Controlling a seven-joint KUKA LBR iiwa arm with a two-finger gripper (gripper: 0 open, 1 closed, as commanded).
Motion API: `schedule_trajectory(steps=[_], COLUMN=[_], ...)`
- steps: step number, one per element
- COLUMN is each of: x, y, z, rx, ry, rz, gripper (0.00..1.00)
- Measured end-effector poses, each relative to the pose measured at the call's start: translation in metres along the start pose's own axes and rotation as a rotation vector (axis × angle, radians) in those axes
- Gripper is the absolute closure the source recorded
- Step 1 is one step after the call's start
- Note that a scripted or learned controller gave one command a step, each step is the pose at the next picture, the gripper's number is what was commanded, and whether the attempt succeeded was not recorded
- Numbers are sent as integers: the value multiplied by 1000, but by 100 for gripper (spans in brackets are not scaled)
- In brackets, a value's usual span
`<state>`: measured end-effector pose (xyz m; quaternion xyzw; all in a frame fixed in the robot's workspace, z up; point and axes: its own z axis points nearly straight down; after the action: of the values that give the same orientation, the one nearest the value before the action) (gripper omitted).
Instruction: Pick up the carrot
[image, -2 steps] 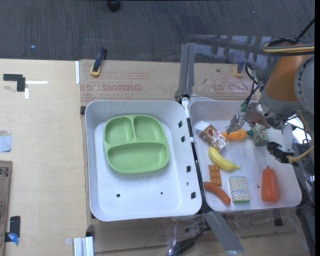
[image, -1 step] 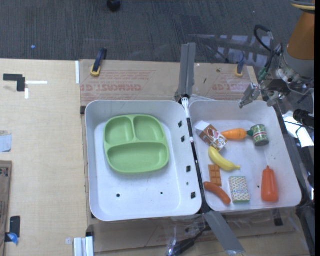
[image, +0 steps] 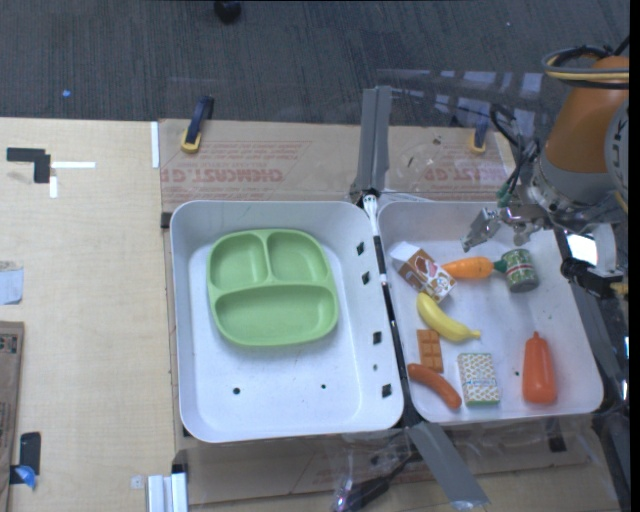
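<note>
Sitting in the left bin (image: 190, 330), toward its far left part: a green divided plate (image: 272, 287), three compartments, lying flat. Standing between the two bins, a row of small dark clips along the shared wall.

Crowding the right bin (image: 590, 390), going left to right: a small brown and white carton (image: 422, 272) lying tilted near the far left corner; just near of it, a banana (image: 444, 319) curving toward the right; nearer again, a small orange waffle-like block (image: 430, 350) and a sausage (image: 435, 385) lying slantwise close to the near wall. Resting beside the sausage on its right, a pale green and white box (image: 479, 379).

Lying on its side in the far half of the right bin, the carrot (image: 469, 268), pointing left-right, touching or almost touching the carton at its left end and sitting just left of a small green can (image: 518, 270). Standing near the right wall, toward the near side, an orange-red bottle (image: 538, 369).

Reaching in from the right, the grey arm with its orange band (image: 585, 130). Hovering over the far part of the right bin, the gripper (image: 482, 231), just far of the carrot and apart from it, gripping nothing; whether the fingers are apart or together, impossible to tell from this slant.

Lying on the cardboard beyond the left bin, a yellow and blue clamp (image: 197, 122).
</note>
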<state>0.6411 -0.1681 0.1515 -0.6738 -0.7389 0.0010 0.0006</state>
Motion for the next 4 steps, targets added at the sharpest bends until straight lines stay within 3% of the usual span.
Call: schedule_trajectory(steps=[1,2,3,4], x=[5,27,24,33], y=[-16,-26,-26,-40], z=[43,59,49,61], rx=[-8,-2,-4,2], ry=[2,0,-1,1], rz=[86,-5,-1,-26], gripper=[0,0,100,100])
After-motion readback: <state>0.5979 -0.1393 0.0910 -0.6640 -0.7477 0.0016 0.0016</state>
